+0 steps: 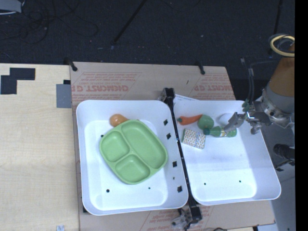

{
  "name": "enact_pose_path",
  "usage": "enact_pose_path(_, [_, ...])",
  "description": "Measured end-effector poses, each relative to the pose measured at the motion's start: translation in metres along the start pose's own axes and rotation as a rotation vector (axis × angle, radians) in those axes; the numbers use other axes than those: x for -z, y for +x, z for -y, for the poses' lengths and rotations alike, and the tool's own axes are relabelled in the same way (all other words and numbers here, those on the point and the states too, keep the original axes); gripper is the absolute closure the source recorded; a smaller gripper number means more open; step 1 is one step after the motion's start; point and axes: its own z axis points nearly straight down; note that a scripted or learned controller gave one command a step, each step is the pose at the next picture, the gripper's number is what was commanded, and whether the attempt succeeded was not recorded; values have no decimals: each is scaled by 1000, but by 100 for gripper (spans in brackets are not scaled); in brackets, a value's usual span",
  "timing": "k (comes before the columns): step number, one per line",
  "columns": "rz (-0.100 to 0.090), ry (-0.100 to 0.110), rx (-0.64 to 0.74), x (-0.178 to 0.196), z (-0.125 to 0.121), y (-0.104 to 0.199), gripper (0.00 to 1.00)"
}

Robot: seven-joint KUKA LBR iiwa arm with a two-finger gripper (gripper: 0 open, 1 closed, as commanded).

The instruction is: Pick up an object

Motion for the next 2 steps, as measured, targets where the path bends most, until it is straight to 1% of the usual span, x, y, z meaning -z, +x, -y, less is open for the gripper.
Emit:
enact_pose_path(1, [3, -14, 2, 8, -2, 0, 0])
enact_pose_path(2, [1, -9, 4, -50, -8, 8, 0])
